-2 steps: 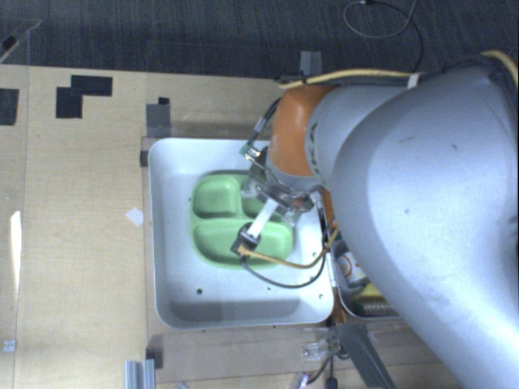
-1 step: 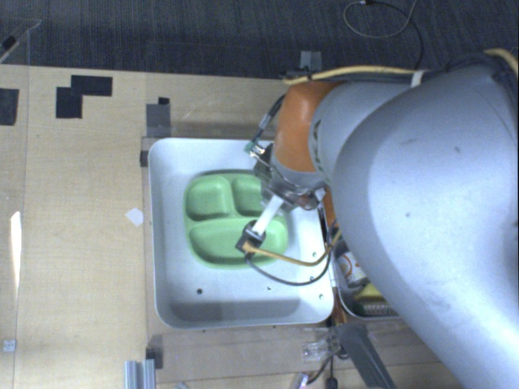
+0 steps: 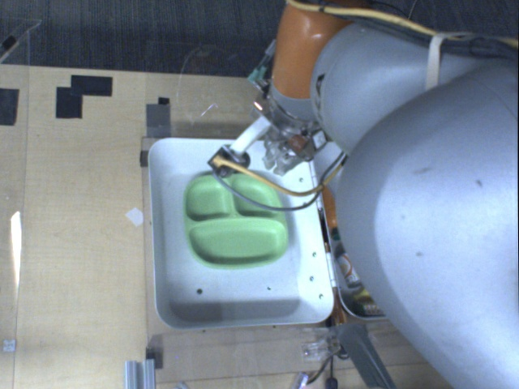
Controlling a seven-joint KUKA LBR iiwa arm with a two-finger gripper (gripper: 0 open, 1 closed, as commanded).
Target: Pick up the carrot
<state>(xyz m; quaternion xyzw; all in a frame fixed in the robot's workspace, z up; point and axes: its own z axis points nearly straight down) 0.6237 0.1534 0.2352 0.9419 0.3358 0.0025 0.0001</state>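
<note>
In the camera view, the green divided plate (image 3: 235,221) is lying in the left white bin (image 3: 174,298), set toward the bin's far side, its three compartments facing up and holding nothing I can make out. That is probably just where it was left as clutter, since the task does not concern it.

The grey arm (image 3: 422,177) is reaching in from the plate's right and covering most of what lies on that side. The gripper (image 3: 280,148) is hanging just above the plate's far right corner, pointing down at a slant. Its tip is blurred and tangled with a white bracket (image 3: 243,146) and a yellow cable (image 3: 284,193) that is looping over the plate's far compartments, so I cannot tell whether it is spread or pressed together, nor whether anything is in it.

A thin orange sliver (image 3: 328,217) is showing just right of the plate, along the bin's right wall at the arm's edge. It may be the carrot, but it is too narrow to say for certain.

Judging from this pose, the arm is hovering low near that wall, likely because the target is lying there. A grasp so close to the wall risks catching the rim or the plate's edge.
</note>
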